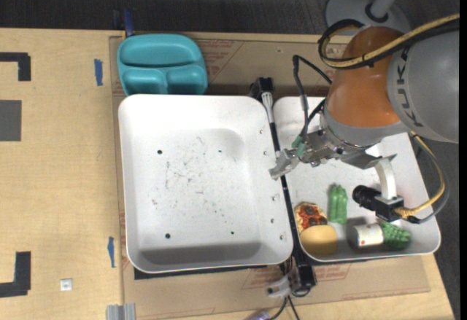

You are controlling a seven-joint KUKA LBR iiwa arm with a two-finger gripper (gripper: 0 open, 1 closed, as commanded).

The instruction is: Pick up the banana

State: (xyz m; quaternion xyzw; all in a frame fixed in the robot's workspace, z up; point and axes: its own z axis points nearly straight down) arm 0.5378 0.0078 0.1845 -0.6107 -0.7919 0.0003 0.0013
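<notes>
End effector (292,160) over the right bin's (423,173) left rim; finger state cannot be told. Nearest in that bin: yellow rounded item (319,239), possibly the banana, left of a white-capped bottle (366,236). Teal tray (162,63) beyond.

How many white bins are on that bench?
2. The left bin lies beside the right bin, which sits under the arm and holds small toy foods. A teal tray behind them is not white, so I left it out.
</notes>
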